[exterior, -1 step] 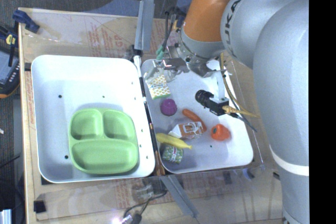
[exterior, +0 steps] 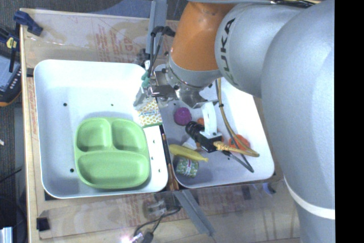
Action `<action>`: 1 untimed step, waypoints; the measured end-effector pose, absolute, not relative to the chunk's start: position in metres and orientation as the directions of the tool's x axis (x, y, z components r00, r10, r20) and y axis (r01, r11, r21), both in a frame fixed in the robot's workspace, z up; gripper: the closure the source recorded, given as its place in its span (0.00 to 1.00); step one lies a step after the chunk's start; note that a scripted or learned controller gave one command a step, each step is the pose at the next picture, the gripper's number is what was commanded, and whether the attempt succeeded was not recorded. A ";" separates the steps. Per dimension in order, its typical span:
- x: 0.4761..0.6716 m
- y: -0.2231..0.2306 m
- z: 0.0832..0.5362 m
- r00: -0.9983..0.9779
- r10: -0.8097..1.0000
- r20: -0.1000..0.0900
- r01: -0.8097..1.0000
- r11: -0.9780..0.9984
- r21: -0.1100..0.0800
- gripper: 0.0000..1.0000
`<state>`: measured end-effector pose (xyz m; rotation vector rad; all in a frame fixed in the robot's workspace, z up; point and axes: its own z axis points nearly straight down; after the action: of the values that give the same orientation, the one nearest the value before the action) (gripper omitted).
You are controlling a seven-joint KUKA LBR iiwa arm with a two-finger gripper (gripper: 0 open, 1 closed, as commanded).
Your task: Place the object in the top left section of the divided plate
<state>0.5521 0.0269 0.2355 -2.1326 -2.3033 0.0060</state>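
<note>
A green divided plate (exterior: 112,153) lies in the front part of the left bin (exterior: 74,88), with two small sections at the back and one long section in front. Its top left section (exterior: 94,135) holds nothing. My gripper (exterior: 147,88) hangs over the left bin's right edge, behind and to the right of the plate. Just below it, a small box with a green and white pattern (exterior: 149,114) lies along the wall between the bins. Whether the gripper touches the box is hidden by the wrist.
The right bin (exterior: 253,108) holds a purple ball (exterior: 182,115), a yellow banana (exterior: 187,152), a green patterned round thing (exterior: 186,167), an orange item (exterior: 242,141) and a thin dark tool (exterior: 243,161). The arm covers much of that bin.
</note>
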 end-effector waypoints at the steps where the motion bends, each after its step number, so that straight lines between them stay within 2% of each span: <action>1: 0.536 0.102 0.229 -0.200 0.980 0.001 0.980 0.200 -0.005 1.00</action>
<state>0.5361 0.1019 0.2293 -1.9842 -2.4313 0.0050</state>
